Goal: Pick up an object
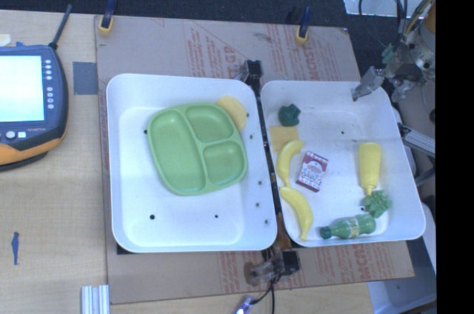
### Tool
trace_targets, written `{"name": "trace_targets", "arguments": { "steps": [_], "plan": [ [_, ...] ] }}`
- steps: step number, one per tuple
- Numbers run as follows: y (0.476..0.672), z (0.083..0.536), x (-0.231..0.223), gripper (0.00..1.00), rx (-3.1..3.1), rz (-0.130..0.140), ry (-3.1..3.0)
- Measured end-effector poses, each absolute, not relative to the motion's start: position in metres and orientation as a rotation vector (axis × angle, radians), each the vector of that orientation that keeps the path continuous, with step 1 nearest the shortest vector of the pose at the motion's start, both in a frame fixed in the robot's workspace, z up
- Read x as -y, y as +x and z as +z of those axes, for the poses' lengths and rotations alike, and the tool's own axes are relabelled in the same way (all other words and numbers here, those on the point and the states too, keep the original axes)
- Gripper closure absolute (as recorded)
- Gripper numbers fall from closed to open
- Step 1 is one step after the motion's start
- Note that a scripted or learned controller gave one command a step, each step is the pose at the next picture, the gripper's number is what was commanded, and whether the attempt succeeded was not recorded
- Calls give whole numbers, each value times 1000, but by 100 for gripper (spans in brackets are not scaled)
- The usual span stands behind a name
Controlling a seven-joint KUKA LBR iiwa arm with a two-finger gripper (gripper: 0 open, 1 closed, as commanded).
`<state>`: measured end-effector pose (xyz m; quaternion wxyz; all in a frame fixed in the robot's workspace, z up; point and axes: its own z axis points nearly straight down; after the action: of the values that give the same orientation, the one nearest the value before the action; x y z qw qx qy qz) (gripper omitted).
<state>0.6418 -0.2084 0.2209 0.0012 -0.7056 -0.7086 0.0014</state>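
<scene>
While the grey two-finger gripper (368,87) hangs at the 1 o'clock corner of the right-hand shallow white bin (415,227), no object sits between its fingers, so the approach step is in hand.

Gripper state: finger spread cannot be told; the tip is small and blurred at the rim of the right-hand shallow white bin.

Step in hand: approach and target selection, judged from the gripper position above the rim, apart from every object.

Candidate 1: yellow plastic mustard bottle (369,165), at 3 o'clock in the bin, lying free; nearest to the gripper.

Candidate 2: small dark green plastic vegetable (288,113), at 10 o'clock, just above a flat yellow cheese slice (284,136).

Candidate 3: red and white card box (312,171), bin centre, touching or just beside an upper yellow plastic banana (286,159).

Candidate 4: lower yellow plastic banana (298,210), at 7 o'clock.

Candidate 5: green plastic bottle with yellow label (349,227), at 5 o'clock, near a green plastic broccoli floret (376,203).

Left bin: left-hand shallow white bin (122,157) holds a light green 3-compartment plastic plate (197,148), with a pale yellow rounded piece (234,109) at its 1 o'clock edge.

Next move: travel toward 6 o'clock over the mustard bottle, align the fingers across its narrow width, then descend. An isolated target lowers the risk of nudging neighbours.
</scene>
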Motion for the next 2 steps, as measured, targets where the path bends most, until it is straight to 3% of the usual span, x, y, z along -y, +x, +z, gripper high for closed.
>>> {"name": "trace_targets", "arguments": {
  "steps": [1, 2],
  "plan": [
    [544, 98, 152, 0, 2224, 2, -2216],
    [597, 96, 105, 0, 2233, -3, -2220]
  ]
}}
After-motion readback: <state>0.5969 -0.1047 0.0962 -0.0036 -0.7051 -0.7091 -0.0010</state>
